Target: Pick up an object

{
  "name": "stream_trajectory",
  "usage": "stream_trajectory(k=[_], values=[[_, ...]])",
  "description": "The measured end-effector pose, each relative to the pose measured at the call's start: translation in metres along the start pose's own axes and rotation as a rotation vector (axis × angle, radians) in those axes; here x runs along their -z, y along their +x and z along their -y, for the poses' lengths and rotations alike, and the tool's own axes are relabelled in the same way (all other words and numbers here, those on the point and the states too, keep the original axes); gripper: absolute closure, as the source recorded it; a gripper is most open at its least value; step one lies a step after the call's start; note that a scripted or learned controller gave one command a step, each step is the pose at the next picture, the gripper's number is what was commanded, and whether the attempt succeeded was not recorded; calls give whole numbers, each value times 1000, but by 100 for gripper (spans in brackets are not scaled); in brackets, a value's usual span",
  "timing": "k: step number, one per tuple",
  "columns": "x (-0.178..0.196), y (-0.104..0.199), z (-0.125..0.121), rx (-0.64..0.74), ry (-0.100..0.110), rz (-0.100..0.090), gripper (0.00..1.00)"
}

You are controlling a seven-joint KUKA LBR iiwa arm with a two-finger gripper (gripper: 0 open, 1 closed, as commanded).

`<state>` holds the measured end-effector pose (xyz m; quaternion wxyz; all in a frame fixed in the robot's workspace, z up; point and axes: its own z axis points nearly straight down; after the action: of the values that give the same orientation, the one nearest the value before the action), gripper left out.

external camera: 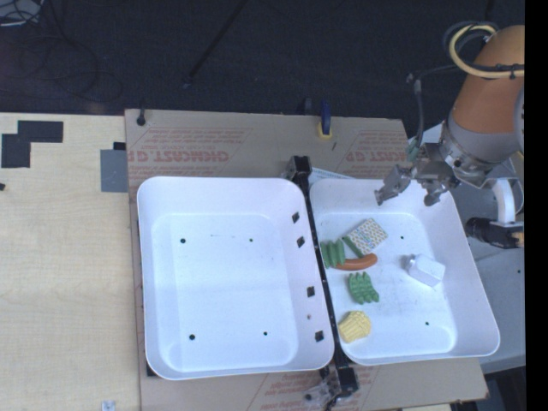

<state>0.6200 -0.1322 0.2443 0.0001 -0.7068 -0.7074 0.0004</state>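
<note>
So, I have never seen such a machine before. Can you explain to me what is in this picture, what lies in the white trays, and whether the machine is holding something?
This is a grey robot arm with an orange band, reaching in from the right. One camera looks down on the bench at a slant. At the arm's end is a two-finger gripper, its fingers spread apart with nothing between them, hanging over the back edge of the right shallow white bin.

In that bin lie small toys: a checkered flat block, an orange-red sausage-shaped piece, dark green pods, a bright green bumpy piece, a yellow corn-like piece and a white and grey block. The left shallow white bin sits beside it, both on brown cardboard.
</note>
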Motion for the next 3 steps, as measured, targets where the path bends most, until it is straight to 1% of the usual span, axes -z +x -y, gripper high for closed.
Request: stream_trajectory(k=[1,2,3], values=[[9,0,0,1,1,-1,100],[85,103,14,5,-2,-2,100],[144,186,62,4,1,-1,100]])
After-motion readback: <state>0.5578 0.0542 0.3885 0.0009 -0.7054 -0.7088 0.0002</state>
